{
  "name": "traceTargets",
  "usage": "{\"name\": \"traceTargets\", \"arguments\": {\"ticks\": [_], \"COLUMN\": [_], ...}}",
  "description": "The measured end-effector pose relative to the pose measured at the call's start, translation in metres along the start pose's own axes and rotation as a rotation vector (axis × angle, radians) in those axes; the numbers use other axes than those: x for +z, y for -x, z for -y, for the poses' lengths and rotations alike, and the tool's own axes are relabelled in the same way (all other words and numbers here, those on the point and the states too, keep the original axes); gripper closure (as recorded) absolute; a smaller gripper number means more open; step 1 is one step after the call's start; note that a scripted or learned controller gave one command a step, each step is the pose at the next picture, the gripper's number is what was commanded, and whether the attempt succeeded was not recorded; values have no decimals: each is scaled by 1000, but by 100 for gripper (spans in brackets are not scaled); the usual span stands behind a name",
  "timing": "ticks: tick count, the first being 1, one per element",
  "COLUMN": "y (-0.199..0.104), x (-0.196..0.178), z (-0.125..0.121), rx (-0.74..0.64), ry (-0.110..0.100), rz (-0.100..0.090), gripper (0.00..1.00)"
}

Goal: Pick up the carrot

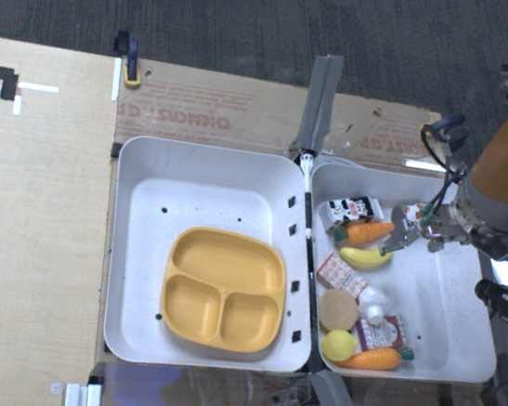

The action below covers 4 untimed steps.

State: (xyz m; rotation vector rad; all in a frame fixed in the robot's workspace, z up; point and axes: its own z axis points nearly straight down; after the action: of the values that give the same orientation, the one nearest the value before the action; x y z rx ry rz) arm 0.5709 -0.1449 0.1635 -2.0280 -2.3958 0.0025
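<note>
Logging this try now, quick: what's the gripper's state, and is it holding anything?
Gripper: low in the right bin, beside the upper carrot and the banana; open or shut cannot be told, and no hold shows.

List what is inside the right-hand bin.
The right bin holds two carrots, one at the back and one at the front, a banana, a lemon, a tan disc and small printed packets. Whatever lies beneath the pile is covered.

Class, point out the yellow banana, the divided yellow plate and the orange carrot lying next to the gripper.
Yellow banana (pixel 365 256): camera view, middle of its curve.
Divided yellow plate (pixel 229 246): camera view, top compartment's floor.
Orange carrot (pixel 369 231): camera view, mid-body.
</note>
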Motion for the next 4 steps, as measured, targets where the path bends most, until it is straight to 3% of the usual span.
{"name": "traceTargets", "arguments": {"ticks": [1,2,3,4], "y": [-11,-2,-17,-25], "x": [63,-55,59,71], "z": [-41,-75,-57,-68], "rx": [-163,-373,-246,-420], "ry": [20,4,7,4], "rz": [5,4,4,3], "gripper": [0,0,0,0]}}
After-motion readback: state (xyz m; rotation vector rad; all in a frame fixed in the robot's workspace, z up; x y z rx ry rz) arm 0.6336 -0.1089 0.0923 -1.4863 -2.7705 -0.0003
